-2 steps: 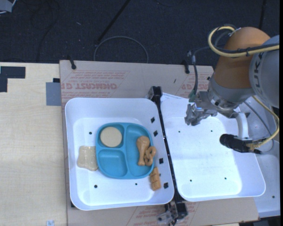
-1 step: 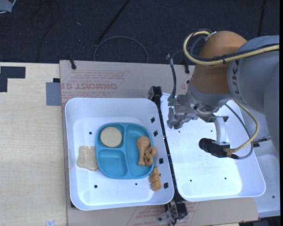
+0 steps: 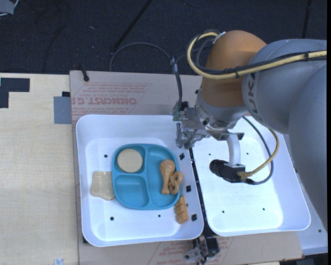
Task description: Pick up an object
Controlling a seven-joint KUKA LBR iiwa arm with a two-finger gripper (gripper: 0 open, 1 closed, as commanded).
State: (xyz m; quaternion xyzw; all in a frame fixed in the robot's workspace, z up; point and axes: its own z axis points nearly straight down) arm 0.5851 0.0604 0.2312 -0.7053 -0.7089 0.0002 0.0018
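Observation:
In the left bin [image 3: 94,148] lies a blue divided plate [image 3: 135,195]. A round tan biscuit [image 3: 129,160] rests in the plate's upper left compartment. A brown twisted pastry [image 3: 170,176] fills its right compartment. A pale bread piece [image 3: 102,185] lies on the bin floor just left of the plate. A small brown chunk [image 3: 181,210] sits at the plate's lower right corner. My gripper [image 3: 185,137] hangs over the ridge between the two bins, above and right of the plate, with nothing seen held in it.
The right bin [image 3: 254,214] lies partly under the grey arm and its orange band [image 3: 231,65]. A black part on a yellow cable [image 3: 227,170] hangs over that bin. Cardboard [image 3: 121,93] lies under both bins, with the wooden bench [image 3: 27,175] to the left.

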